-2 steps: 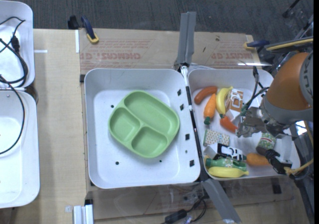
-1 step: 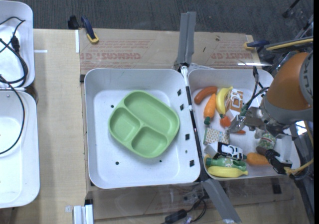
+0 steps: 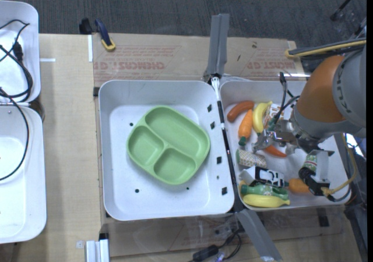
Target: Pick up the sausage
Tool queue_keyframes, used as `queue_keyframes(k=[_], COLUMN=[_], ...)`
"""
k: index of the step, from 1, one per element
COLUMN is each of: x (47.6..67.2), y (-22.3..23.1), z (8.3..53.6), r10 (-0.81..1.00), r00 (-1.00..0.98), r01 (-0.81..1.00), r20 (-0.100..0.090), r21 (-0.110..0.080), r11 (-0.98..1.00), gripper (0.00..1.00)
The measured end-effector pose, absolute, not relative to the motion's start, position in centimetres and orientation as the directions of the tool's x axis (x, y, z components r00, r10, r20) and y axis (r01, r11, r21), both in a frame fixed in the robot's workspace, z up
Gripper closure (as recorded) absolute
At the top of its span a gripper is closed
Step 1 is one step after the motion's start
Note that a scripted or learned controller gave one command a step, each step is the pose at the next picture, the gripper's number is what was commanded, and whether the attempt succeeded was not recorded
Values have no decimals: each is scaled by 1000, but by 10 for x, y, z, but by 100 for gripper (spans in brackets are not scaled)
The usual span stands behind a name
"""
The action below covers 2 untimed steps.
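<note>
The sausage (image 3: 240,109) is a short orange-red link lying at a slant in the far left corner of the right bin (image 3: 228,138). My gripper (image 3: 270,138) hangs low over the middle of that bin, to the right of and nearer than the sausage, and apart from it. An orange carrot (image 3: 246,124) and a yellow banana (image 3: 260,116) lie between the gripper and the sausage. A small red-orange piece (image 3: 277,151) sits just under the gripper.
The left bin (image 3: 108,138) holds a green divided plate (image 3: 168,145). The right bin's front holds another banana (image 3: 266,200), a black-and-white item (image 3: 269,176), a small bottle (image 3: 311,163) and an orange piece (image 3: 298,185). The arm's orange band (image 3: 324,91) looms over the bin's right side.
</note>
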State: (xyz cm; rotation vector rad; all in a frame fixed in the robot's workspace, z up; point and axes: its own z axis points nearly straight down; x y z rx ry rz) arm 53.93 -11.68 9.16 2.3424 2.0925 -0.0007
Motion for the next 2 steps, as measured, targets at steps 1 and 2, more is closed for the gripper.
queue_keyframes(k=[1, 2], x=[539, 545], y=[-118, -66], z=[100, 191], r10=[993, 915], r00=[115, 404], r01=[993, 915], r20=[-1, -3], r21=[-3, -2], r11=[-115, -404], gripper=[100, 100])
